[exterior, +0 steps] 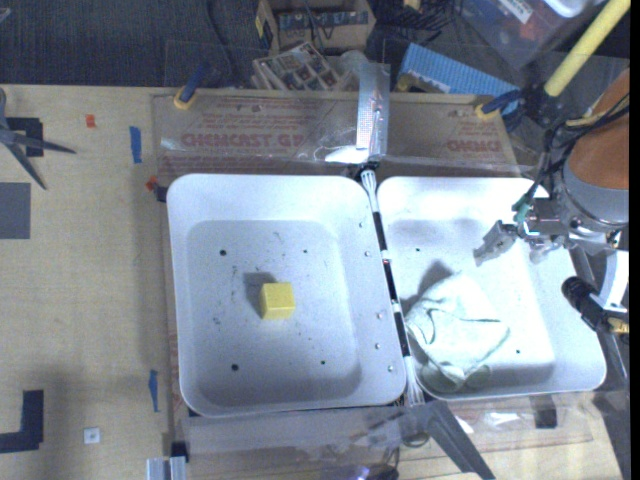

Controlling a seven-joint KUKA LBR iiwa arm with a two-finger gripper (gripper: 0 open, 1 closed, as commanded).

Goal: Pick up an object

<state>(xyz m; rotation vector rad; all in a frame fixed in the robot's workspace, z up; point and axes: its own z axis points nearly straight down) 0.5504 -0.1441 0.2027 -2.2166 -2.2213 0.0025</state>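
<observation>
A small yellow block lies near the middle of the left bin. A crumpled white cloth with greenish lines rests in the near part of the right bin. My gripper hangs over the right side of the right bin, above and to the right of the cloth. Its two grey fingers stand apart, open, with nothing between them. The arm with its orange band comes in from the right edge.
A metal divider separates the two bins. A clear plastic sheet with clamps lies behind them. Cables and boxes crowd the back, and a yellow pole slants at the top right.
</observation>
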